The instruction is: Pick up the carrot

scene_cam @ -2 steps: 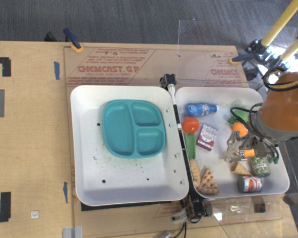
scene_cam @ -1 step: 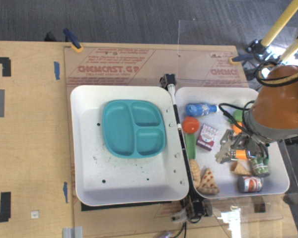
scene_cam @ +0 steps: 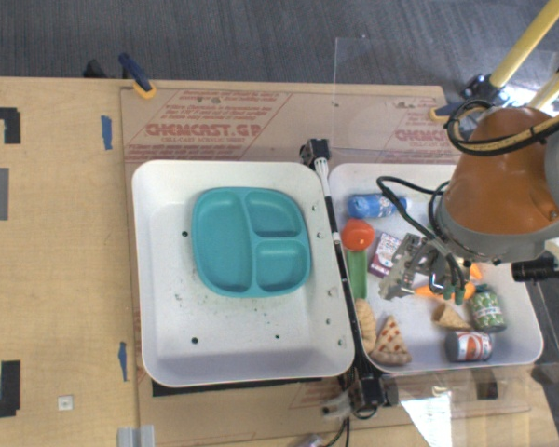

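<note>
- The pincer (scene_cam: 427,276) hangs low in the right bin (scene_cam: 531,347), under the arm's orange band (scene_cam: 498,180).
- The carrot (scene_cam: 444,290) lies in that bin right at the pincer's tips, orange with a green end toward the right; whether the tips are apart or clamped on it, I cannot tell.
- Near it lie a pizza slice (scene_cam: 390,342), a small can (scene_cam: 469,346), a green jar (scene_cam: 487,309) and a blue packet (scene_cam: 373,206).
- The left bin (scene_cam: 168,343) holds a teal divided plate (scene_cam: 252,240).
</note>
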Controlling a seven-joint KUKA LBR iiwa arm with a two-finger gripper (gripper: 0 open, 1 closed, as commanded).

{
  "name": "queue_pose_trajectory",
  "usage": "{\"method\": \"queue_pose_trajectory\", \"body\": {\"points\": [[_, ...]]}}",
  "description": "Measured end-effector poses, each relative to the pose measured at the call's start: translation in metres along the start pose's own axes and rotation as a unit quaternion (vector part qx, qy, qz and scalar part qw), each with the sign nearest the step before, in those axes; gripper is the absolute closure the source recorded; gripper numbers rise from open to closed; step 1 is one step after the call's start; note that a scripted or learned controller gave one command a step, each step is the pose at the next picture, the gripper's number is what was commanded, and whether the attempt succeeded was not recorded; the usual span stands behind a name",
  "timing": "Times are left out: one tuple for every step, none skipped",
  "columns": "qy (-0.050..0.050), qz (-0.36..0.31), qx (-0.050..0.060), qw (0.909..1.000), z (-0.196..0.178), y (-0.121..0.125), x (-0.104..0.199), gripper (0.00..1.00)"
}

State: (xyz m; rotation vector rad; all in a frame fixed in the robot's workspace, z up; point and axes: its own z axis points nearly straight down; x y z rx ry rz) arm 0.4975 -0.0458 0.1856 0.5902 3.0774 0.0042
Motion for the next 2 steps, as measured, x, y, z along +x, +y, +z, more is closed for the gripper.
{"method": "queue_pose_trajectory", "body": {"points": [[0.003, -0.025, 0.003, 0.9997, 0.064, -0.043, -0.109, 1.00], [-0.004, -0.124, 0.000, 0.9923, 0.094, -0.109, -0.068, 1.00]]}}
